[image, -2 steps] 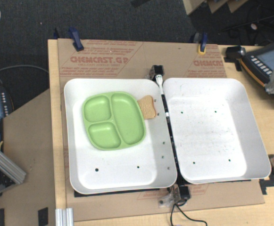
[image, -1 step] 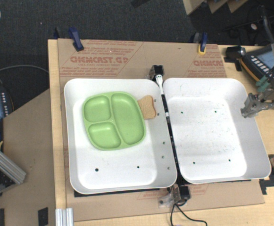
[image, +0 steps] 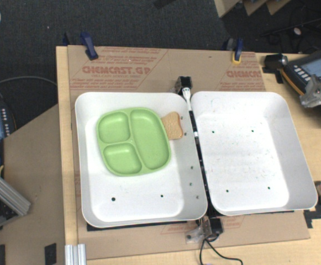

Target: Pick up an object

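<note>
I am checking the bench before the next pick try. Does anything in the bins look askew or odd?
Nothing is spilled or broken. The green three-compartment plastic plate sits turned at an angle in the left white bin, with a small tan bread-like piece touching its right rim.

Glossy green plastic plate (image: 133, 142), smooth white plastic bins (image: 252, 153), matt brown cardboard bench (image: 154, 65).

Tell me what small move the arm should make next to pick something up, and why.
Probably travel over the left white bin and line up above the small tan cracker-like piece. It lies flat beside the green three-compartment plastic plate, against its right rim, and looks an easier grasp than the wide plate.
</note>
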Controlling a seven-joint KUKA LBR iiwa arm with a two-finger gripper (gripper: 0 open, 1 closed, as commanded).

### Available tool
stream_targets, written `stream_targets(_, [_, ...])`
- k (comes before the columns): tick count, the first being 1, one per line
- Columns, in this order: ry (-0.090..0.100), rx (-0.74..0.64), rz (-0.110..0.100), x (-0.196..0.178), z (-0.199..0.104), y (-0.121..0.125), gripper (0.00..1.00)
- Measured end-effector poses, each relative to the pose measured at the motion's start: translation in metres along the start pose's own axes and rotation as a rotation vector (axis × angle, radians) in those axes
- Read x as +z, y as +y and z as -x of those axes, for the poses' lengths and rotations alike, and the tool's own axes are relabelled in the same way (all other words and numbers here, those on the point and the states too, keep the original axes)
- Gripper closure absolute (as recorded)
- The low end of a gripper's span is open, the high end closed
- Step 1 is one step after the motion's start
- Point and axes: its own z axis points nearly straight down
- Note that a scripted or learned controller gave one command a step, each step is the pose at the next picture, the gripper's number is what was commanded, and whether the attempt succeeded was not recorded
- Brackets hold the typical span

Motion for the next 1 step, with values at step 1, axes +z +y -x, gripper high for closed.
stream_targets(1, [0.006, -0.001, -0.021, 0.0852, -0.0308, -0.0316, 1.00])
